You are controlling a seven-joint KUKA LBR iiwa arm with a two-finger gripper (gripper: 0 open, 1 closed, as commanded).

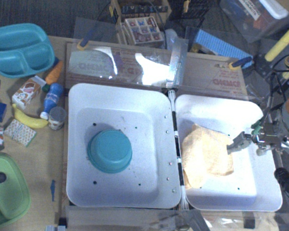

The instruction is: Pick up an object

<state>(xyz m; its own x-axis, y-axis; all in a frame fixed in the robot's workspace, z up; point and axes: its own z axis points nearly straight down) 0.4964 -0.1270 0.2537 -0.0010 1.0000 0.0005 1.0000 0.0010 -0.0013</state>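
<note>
A: So, going from the table's left edge, what is lying where?

B: Clutter is sitting along the left edge: a teal tray [19, 48] at the far-left corner, a banana [28, 118] and a small can [57, 117] further in, a green tray [0, 190] at the near-left corner. None of it is in play, I'd say.

A: And the bins?

B: The left bin [84, 106] is holding a teal bowl [110, 150], upside down, near its middle. The right bin [259, 194] is holding a pale yellow cloth [207, 154], lying flat against its left wall.

A: Where is the pincer working?

B: The pincer [236, 144] is reaching in from the table's right edge, low over the right bin, its tip just at the cloth's right edge. Whether it is touching the cloth, I cannot tell.

A: Is it gripping anything?

B: Nothing is showing between the fingers, and whether they are spread or clenched I cannot tell from here.

A: Which step, then?

B: I'm judging this as the approach, with the cloth as the likely target. The next move is calling for a descent onto the fabric, pinching a fold firmly, since a flat cloth offers little to bite, then lifting straight up.
</note>
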